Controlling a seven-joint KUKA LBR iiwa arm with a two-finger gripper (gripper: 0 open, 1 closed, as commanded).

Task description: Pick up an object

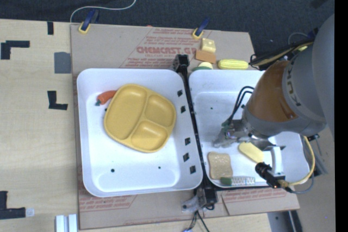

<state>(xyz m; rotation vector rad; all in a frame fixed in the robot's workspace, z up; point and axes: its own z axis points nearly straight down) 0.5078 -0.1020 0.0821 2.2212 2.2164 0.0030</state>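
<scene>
Down in the right bin (217, 89), the tool (227, 136) is lowered near the bin's floor, reaching in from the grey arm (304, 89) with its orange band (272, 98); whether it is spread or closed cannot be told from this angle, and nothing can be seen gripped in it. Just beside the tool, toward the front right, lies a pale yellow banana-shaped piece (251, 151), near the tool but not visibly touching it. A tan, speckled square like a slice of bread (220, 165) rests on the bin floor near the front wall, just ahead of the tool and apart from it. Across the divider, the left bin (89, 133) holds a yellow three-compartment plate (140, 117) lying flat and slightly turned, with an orange carrot-like piece (106, 96) partly tucked under its rear left edge. Behind the bins, on the cardboard sheet (157, 46) covering the bench (32, 133), sit a small tan block (206, 51), a pale green rounded thing (204, 66) and a yellow corn cob (232, 64), close together
</scene>
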